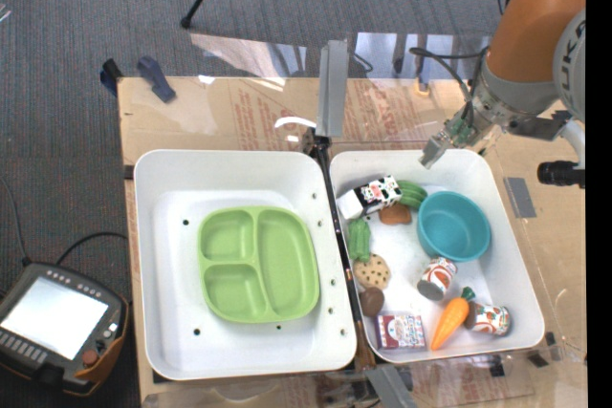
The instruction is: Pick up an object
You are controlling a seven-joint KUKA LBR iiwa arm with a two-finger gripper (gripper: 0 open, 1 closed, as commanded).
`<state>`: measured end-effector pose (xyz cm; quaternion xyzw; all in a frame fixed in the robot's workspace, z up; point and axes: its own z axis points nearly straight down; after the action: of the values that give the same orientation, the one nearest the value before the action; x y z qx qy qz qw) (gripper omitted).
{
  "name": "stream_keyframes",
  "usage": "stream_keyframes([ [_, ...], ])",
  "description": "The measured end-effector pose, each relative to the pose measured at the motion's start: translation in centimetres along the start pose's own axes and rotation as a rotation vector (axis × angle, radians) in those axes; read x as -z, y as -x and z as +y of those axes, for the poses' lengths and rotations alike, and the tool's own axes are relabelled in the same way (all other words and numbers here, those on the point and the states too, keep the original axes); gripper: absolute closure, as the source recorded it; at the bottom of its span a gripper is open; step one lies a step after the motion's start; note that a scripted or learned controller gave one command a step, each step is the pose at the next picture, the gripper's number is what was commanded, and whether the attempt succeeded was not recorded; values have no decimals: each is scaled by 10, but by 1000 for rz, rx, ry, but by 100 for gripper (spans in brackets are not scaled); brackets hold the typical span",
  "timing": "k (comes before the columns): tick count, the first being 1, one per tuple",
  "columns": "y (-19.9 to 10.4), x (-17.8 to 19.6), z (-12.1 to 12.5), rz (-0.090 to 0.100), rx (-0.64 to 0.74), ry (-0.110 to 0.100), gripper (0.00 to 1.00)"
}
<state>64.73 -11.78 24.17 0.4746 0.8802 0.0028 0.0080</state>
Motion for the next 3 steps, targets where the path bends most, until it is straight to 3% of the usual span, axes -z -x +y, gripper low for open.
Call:
stream_keyframes([
  [1,8,-155,-49,14,45,-14,100],
  [2,8,-154,-48,12,47,-13,0],
  [3,-23,-156,6,19,52,-21,0],
])
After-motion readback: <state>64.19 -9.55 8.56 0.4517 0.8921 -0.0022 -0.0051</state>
